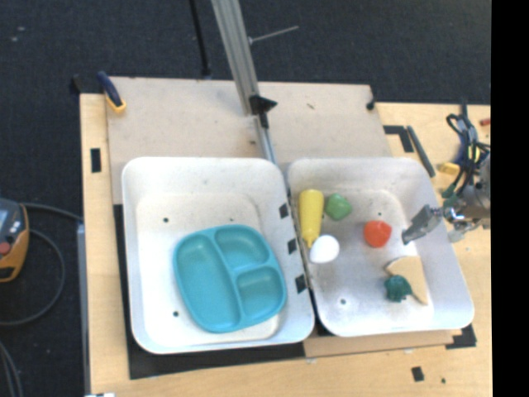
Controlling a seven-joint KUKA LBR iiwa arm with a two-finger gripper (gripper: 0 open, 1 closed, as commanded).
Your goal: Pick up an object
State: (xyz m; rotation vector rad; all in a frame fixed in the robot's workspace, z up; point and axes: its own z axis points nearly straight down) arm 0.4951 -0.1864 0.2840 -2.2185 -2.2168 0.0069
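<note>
We see the gripper (416, 224) over the right bin (430, 308), near its right wall. We cannot tell how far its fingers are parted, and nothing shows between them. Just left of it lies a red ball (377, 233); below it sit a tan wedge (411, 273) and a teal toy (397, 288), touching. Further left lie a green ball (337, 207), a yellow cylinder (310, 212) and a white ball (324, 249). The left bin (149, 188) holds a blue tray (230, 276).
</note>
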